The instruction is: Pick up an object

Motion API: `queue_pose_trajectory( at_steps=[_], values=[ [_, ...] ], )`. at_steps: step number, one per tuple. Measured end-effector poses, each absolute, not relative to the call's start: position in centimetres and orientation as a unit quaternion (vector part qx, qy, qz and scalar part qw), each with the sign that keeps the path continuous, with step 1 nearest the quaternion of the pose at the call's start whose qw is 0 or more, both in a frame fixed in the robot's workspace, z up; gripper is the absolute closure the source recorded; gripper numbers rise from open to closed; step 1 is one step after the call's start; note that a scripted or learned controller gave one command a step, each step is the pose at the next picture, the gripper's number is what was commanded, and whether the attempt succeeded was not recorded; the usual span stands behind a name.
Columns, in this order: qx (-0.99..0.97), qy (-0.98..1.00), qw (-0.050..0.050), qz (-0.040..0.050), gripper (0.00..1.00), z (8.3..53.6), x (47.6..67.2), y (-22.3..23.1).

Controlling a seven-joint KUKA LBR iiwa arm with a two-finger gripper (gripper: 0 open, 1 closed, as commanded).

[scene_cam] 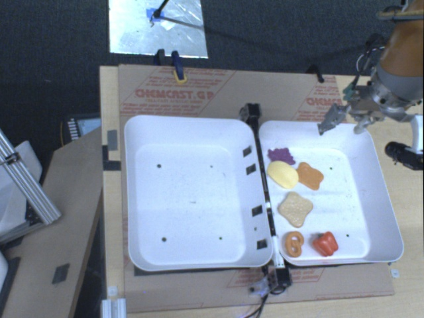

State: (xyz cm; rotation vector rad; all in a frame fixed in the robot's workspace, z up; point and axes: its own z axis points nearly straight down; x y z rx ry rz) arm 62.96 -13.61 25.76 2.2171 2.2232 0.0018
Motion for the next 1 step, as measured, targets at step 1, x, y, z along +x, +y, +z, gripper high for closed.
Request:
queue_pose_trajectory(
  at_steps=[1],
  values=[
    [0.704, 0.71, 0.006, 0.0042, 0.0, 34.87, 67.15, -11.77]
  ],
)
